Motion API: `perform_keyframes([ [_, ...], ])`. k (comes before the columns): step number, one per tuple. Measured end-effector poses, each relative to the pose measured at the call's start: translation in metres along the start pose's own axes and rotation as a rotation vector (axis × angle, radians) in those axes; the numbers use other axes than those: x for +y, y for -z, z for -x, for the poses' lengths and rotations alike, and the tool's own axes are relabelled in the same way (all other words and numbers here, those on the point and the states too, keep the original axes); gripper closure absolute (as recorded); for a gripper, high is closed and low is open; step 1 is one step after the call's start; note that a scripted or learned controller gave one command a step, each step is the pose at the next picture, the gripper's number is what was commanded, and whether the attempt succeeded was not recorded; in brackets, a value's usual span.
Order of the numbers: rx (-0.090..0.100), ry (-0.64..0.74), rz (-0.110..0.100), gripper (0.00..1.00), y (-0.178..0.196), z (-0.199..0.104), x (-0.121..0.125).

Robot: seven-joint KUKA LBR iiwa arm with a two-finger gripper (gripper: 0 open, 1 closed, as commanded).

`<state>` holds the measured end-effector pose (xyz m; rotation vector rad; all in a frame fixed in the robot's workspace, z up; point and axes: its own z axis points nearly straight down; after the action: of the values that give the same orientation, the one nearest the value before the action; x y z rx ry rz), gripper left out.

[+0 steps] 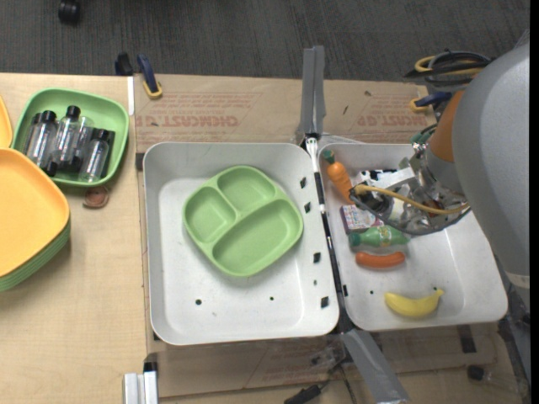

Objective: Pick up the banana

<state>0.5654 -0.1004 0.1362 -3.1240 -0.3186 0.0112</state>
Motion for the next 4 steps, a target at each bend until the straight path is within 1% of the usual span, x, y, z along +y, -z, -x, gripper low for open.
perform_keyframes([
  [1, 0.002, 0.040, 0.002, 1.00, 0.054, 0.021, -0.037],
  [2, 0.001, 0.000, 0.001, 1.00, 0.054, 0.035, -0.072],
  [3, 0.001, 0.274, 0.001, 1.00, 0.053, 0.065, -0.125],
  [4, 0.003, 0.118, 0.004, 1.00, 0.019, 0.037, -0.260],
])
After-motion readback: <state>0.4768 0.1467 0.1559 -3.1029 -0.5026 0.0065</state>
